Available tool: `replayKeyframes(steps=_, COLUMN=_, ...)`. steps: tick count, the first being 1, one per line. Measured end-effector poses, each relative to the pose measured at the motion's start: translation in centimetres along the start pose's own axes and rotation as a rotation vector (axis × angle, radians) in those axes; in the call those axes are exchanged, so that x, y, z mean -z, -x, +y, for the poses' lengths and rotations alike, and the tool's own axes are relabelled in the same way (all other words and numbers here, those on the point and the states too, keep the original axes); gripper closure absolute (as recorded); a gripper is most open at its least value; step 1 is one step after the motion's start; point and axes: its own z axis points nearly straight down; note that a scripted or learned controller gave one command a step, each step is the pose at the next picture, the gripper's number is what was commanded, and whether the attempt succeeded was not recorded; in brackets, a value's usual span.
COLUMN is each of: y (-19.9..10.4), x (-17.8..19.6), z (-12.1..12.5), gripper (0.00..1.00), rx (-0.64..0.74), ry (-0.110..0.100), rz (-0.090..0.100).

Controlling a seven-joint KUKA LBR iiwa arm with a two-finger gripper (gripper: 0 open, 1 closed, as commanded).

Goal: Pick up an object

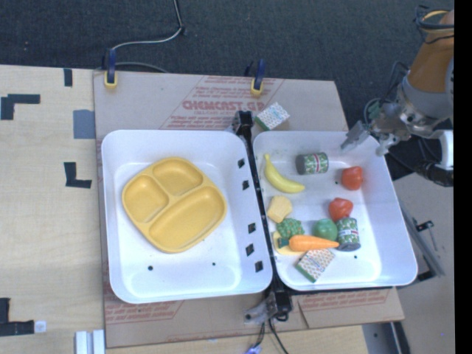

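Note:
My gripper (pixel 367 143) hovers over the far right corner of the right bin (pixel 391 268), open, with nothing between its fingers. Below it lie a red tomato (pixel 352 177) and a green-labelled can (pixel 313 163) on its side. A banana (pixel 282 177) lies toward the bin's left wall. Nearer the front are a yellow cheese wedge (pixel 279 209), broccoli (pixel 290 228), a carrot (pixel 313 243), a red pepper (pixel 340 208), a second small can (pixel 348 234) and a patterned box (pixel 316 264).
The left bin (pixel 125 271) holds a yellow divided plate (pixel 174 202). A small packet (pixel 271 116) lies on the cardboard just beyond the bins. Black clamps (pixel 243 120) join the bins at the middle. The grey arm with its orange band (pixel 431 61) comes in from the upper right.

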Motion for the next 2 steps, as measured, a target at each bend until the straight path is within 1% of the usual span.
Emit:
replayKeyframes(steps=1, y=-3.8, x=-10.8, z=0.0, gripper=0.0, rx=0.001, ry=-0.002, rz=-0.001)
replayKeyframes(steps=2, y=-8.6, x=-11.5, z=-7.0, gripper=0.0, rx=-0.001, ry=0.004, rz=-0.001)
